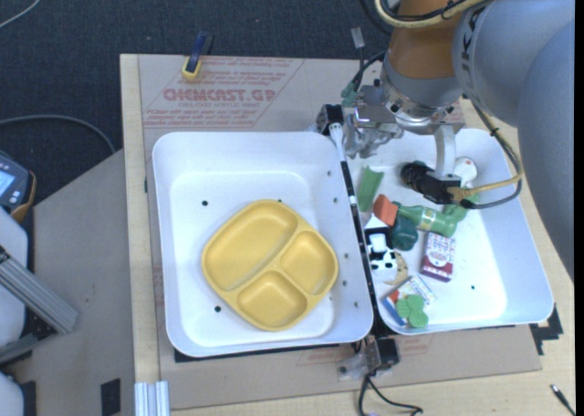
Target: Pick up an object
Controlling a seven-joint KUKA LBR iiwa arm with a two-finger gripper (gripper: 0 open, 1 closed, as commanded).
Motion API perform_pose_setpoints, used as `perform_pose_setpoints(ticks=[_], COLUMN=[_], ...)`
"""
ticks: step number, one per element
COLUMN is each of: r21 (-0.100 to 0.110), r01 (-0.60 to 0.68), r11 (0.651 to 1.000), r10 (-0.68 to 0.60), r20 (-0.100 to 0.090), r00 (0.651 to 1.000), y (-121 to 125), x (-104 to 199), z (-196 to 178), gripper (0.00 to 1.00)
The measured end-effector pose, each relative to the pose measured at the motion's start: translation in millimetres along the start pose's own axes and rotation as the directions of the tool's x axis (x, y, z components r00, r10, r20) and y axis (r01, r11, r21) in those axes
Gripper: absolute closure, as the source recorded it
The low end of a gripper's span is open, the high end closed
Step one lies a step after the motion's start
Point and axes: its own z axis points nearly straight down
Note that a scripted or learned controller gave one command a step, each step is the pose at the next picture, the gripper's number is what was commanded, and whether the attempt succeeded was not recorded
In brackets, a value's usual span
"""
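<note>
My gripper hangs over the far left corner of the right bin, close to the divider between the bins. Just below it lies a flat pale green piece. Clustered further down that bin are an orange-red block, a dark teal object, a green bottle, a red and white packet, a black and white toy and a green item. Nothing shows between the fingers.
A yellow three-part plate lies in the left bin. Both bins rest on a cardboard sheet, with a yellow and blue clamp at its far edge. The arm's bulk covers the right bin's far right side.
</note>
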Motion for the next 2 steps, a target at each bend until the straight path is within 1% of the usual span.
perform_pose_setpoints(ticks=[1, 2], r21=[-0.009, -0.009], r01=[0.0, 0.002], r11=[1.0, 1.0], r10=[0.0, -0.002], r20=[0.001, 0.0], r00=[1.0, 1.0], y=[14.0, 17.9], x=[-6.2, -1.3], z=[1.3, -6.1], gripper=[1.0, 1.0])
